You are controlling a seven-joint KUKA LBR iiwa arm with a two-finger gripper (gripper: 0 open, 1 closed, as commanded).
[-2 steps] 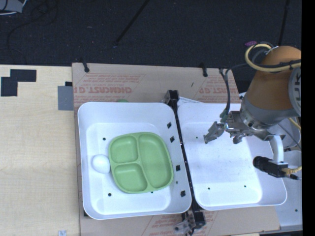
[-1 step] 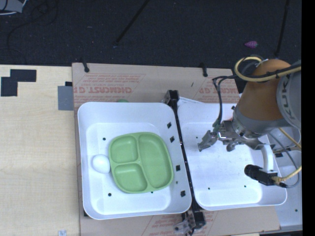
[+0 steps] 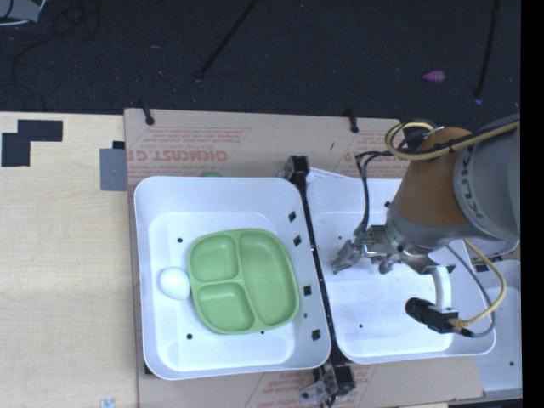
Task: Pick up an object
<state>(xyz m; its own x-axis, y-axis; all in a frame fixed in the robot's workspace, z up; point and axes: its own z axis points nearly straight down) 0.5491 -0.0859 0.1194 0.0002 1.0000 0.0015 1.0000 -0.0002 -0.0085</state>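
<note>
Green tray [image 3: 243, 280] — left bin [image 3: 161, 202] — well apart from gripper [image 3: 347, 258].

Green plate [image 3: 244, 280] flat in left bin [image 3: 161, 202] — white ball [image 3: 174, 283] touching.

Both white bins, the left bin [image 3: 161, 211] and the right bin [image 3: 374, 338], look like smooth moulded plastic with a soft sheen. The green divided plate [image 3: 242, 280] seems matt plastic, evenly coloured. The white ball [image 3: 174, 283] beside it has a smooth, slightly glossy skin. Under the bins lies brown printed cardboard [image 3: 221, 147], dull and papery. The bench top [image 3: 59, 262] looks like pale wood laminate. The gripper [image 3: 357, 256] shows bare greyish metal; the arm's orange band [image 3: 429, 185] looks satin-smooth.
</note>
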